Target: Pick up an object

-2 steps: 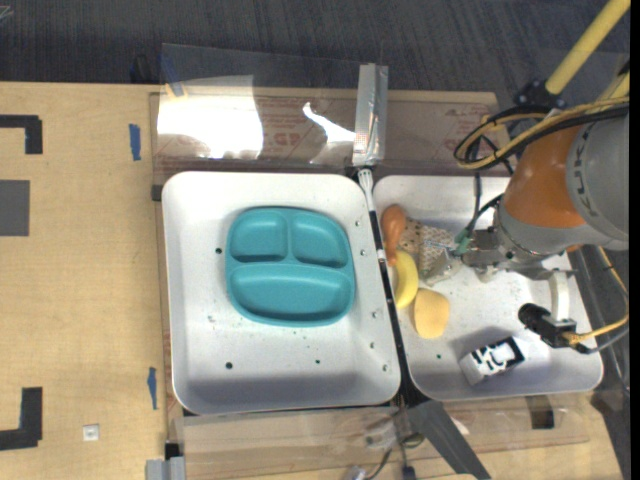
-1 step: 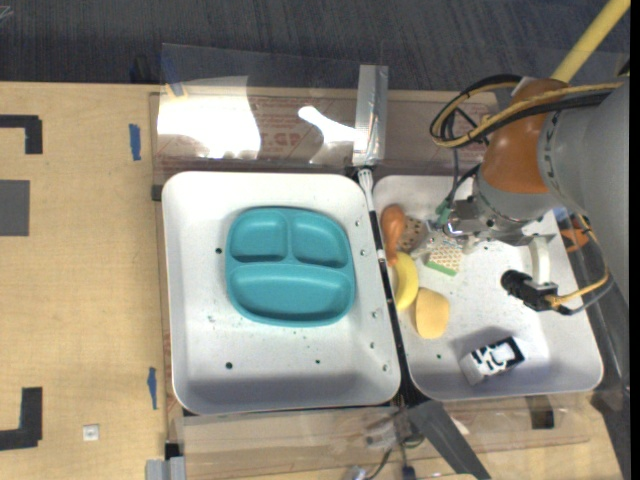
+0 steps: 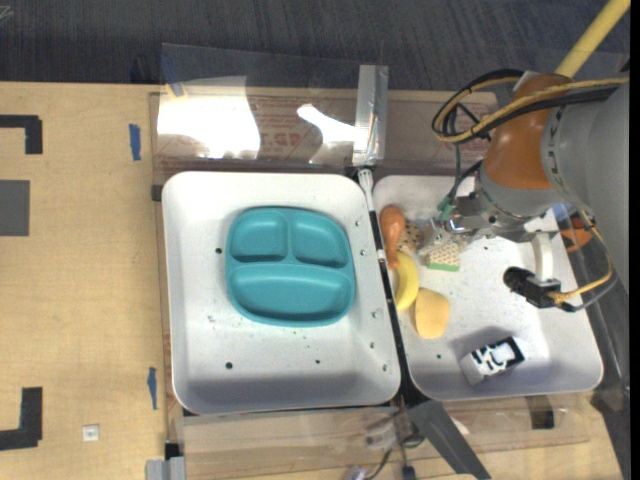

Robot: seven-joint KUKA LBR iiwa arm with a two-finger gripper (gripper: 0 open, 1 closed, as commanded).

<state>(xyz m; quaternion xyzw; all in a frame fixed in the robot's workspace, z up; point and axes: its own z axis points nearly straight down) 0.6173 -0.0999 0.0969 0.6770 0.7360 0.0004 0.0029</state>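
Observation:
My gripper (image 3: pixel 450 218) reaches down into the back left part of the right bin (image 3: pixel 560 368), below the grey arm with its orange band (image 3: pixel 520 153). It hovers close over a small tan, speckled block (image 3: pixel 443 257). Just left of it lies an orange, carrot-like piece (image 3: pixel 392 225). A yellow banana (image 3: pixel 406 280) and a round yellow fruit (image 3: pixel 432 314) lie along the bin's left wall. A white and black object (image 3: pixel 494 357) rests near the front of the bin.
The left bin (image 3: pixel 190 348) holds a teal divided plate (image 3: pixel 291 266). A black part on a cable (image 3: pixel 527 284) hangs from the arm over the right bin's middle. A clear sheet and a metal post (image 3: pixel 370 118) stand behind the bins.

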